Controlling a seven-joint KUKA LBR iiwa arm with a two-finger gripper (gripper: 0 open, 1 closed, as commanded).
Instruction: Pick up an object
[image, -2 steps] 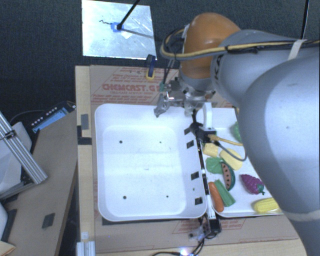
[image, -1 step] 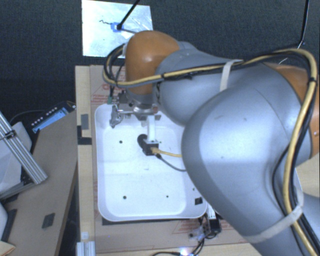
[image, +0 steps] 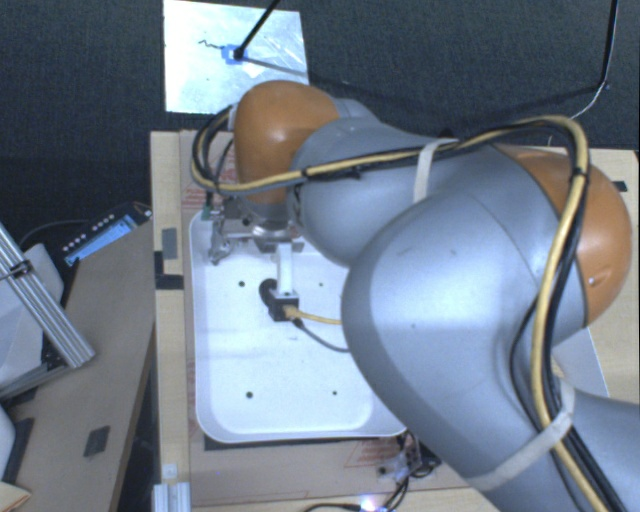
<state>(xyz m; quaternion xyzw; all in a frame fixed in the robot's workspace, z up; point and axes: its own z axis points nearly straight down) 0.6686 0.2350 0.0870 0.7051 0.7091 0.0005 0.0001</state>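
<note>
Object position could not be determined, nor its relation to the pincer (image: 235, 238); the arm (image: 450, 260) covered the right side. The pincer stood low at the far left corner of the left bin (image: 250, 370); its opening and any hold could not be told. Judged step: reaching. The next move required a confirmed grasp, then a lift.

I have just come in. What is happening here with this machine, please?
A grey KUKA arm reaches in from the right and bends over the left white bin. Its pincer is down at the far end of that bin, close to the floor of the bin. The job is to pick up an object, but from this angle I cannot tell whether the pincer has taken anything.
</note>
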